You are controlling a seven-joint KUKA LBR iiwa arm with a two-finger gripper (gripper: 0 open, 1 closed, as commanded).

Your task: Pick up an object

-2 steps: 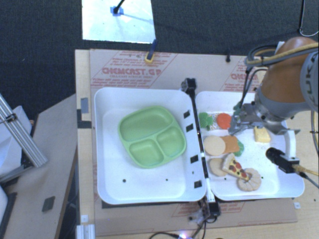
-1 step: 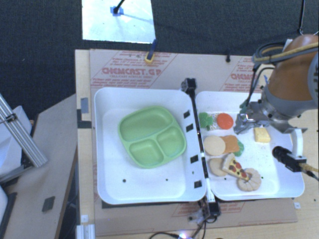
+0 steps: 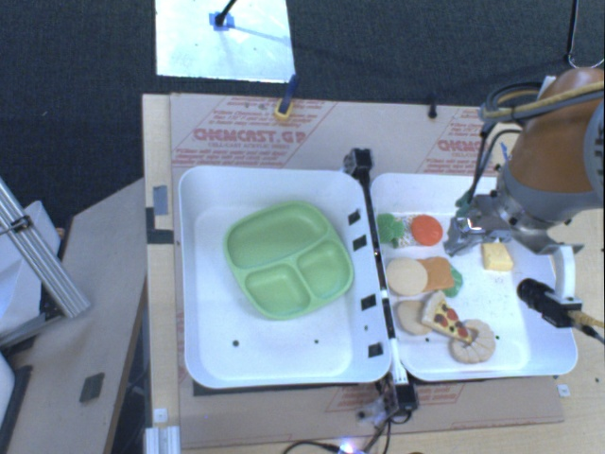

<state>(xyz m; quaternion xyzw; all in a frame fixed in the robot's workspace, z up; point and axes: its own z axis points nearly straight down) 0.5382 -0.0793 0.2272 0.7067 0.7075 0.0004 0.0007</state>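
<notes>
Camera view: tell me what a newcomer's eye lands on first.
The green divided tray lies alone in the left bin. The right bin holds a cluster of toy food: a pizza slice, a tomato, a cheese wedge. The gripper hangs beside the tomato.

Pretty bright, even overhead light, soft shadows only. The white bins (image 3: pixel 284 367) nearly blow out, and there's glare on the shiny sheet (image 3: pixel 222 26) at 11 o'clock. Overall slightly soft and grainy, arm (image 3: pixel 558 149) at 3 o'clock blurry.
</notes>
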